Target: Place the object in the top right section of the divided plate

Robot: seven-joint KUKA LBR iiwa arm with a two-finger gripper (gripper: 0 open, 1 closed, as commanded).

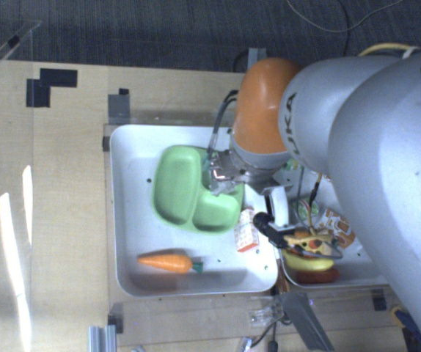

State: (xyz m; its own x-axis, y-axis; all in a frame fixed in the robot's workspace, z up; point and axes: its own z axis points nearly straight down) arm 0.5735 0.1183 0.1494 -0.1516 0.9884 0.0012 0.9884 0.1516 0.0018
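Carrot (165,262) lies in the left bin (122,196), just below the green plate (188,189). My pincer (221,176) hangs over the plate's right side, maybe to drop something there. I cannot tell how wide it is.

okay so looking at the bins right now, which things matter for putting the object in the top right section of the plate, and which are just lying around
For the job:
green divided plate
gripper, over the plate's right side

Lying about:
carrot, left bin
small red and white packet, left bin
banana and mixed items, right bin

Which object gets placed is unclear.
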